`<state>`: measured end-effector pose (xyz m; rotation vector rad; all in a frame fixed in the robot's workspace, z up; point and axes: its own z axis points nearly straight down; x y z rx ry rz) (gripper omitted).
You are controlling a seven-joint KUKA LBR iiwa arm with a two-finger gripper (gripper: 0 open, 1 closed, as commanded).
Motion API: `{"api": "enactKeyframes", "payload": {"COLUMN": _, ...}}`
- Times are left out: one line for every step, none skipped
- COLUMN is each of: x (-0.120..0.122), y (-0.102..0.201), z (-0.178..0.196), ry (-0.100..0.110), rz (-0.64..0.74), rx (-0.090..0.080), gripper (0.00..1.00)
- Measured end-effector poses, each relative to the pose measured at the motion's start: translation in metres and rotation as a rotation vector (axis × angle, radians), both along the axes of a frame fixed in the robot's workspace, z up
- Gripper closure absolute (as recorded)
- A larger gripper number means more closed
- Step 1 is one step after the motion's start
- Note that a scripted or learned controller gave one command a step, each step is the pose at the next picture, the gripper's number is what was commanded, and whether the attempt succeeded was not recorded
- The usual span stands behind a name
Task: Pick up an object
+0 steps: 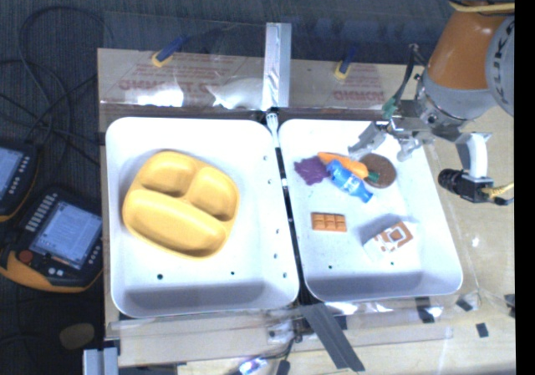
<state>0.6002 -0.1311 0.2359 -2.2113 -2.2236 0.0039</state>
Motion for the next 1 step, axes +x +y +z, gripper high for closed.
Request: {"api": "enactKeyframes", "payload": {"x": 0.0646, "y": 0.0061, "z": 0.0081, "ry": 0.000, "rz": -0.047, "rx": -0.002, "gripper": 0.00}}
